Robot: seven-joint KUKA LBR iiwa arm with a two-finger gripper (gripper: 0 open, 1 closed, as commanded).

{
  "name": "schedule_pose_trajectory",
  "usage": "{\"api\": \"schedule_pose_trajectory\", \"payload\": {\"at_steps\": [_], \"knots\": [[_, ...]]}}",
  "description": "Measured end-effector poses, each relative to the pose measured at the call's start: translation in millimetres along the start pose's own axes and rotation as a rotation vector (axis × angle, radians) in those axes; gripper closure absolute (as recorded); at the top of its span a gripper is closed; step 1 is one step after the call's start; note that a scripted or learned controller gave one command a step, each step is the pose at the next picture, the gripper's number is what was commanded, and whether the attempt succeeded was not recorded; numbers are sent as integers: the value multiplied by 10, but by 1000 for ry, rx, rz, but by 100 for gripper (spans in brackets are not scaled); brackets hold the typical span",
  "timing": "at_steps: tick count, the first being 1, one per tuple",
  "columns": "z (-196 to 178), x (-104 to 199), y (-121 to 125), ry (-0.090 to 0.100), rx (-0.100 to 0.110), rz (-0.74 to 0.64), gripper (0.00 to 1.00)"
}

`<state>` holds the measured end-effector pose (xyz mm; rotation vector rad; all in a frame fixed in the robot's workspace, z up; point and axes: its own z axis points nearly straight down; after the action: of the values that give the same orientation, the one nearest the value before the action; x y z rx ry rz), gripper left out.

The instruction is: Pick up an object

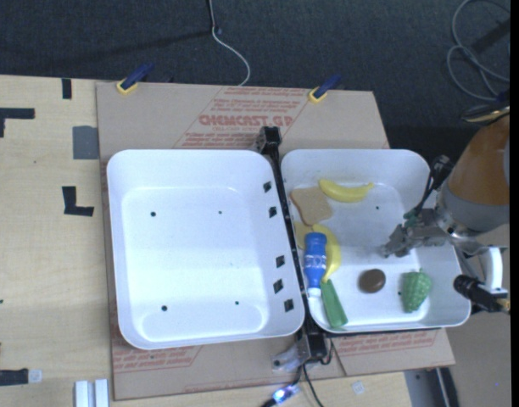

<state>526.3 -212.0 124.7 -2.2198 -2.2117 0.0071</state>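
Lying on brown cardboard [242,121], two white bins [124,227]; dark carpet [90,24] beyond.

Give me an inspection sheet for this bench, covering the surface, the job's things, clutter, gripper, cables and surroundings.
Surface: cardboard sheet on a wooden bench, bearing left bin and right bin.
Job's things: in the right bin, banana, tan slice, blue bottle, green marker, brown round piece, green lumpy toy.
Clutter: blue-and-yellow clamps at the cardboard's far edge.
Gripper: gripper low over the right bin, beside the toy; fingers unclear.
Cables: white cable on the dark floor.
Surroundings: dark carpet.
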Motion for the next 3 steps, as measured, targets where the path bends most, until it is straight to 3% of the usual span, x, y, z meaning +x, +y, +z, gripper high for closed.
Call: {"api": "schedule_pose_trajectory", "payload": {"at_steps": [1, 2, 3], "knots": [[-1222, 344, 414, -6, -23, -11, 100], [-2123, 542, 1354, -7, -23, -11, 100], [-777, 880, 480, 3, 11, -4, 100]]}}
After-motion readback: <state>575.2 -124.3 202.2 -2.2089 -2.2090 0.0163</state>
